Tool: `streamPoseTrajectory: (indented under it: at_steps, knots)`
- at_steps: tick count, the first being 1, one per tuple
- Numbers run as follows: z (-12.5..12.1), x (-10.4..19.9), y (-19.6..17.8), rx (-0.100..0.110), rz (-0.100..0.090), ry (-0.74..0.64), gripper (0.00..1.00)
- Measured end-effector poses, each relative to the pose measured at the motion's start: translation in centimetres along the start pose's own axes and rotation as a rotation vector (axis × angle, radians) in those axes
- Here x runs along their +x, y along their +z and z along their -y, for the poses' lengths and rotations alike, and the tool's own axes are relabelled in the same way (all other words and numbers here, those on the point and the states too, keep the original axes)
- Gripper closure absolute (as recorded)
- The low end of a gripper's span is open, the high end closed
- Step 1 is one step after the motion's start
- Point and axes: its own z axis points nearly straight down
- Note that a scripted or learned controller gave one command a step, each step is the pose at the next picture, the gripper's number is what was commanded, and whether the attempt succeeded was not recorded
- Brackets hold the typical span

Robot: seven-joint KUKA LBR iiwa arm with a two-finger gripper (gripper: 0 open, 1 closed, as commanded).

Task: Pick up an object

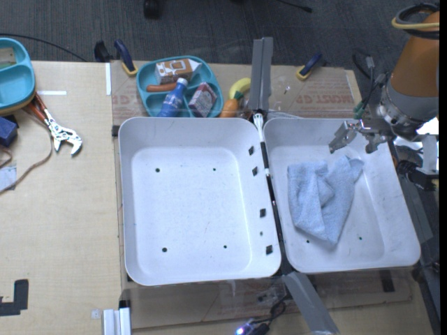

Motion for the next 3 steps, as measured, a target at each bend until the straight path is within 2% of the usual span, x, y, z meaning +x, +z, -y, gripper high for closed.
streamPoseTrajectory:
  at_steps: [1, 2, 3]
  knots:
    - [4.6, -3.8, 6.2, 0.0, 0.0, -0.084, 0.0]
    - [2.1, -6.3, 3.7, -0.002, 0.001, 0.182, 0.0]
    - [9.8, -4.2, -1.8, 0.0, 0.0, 0.255, 0.0]
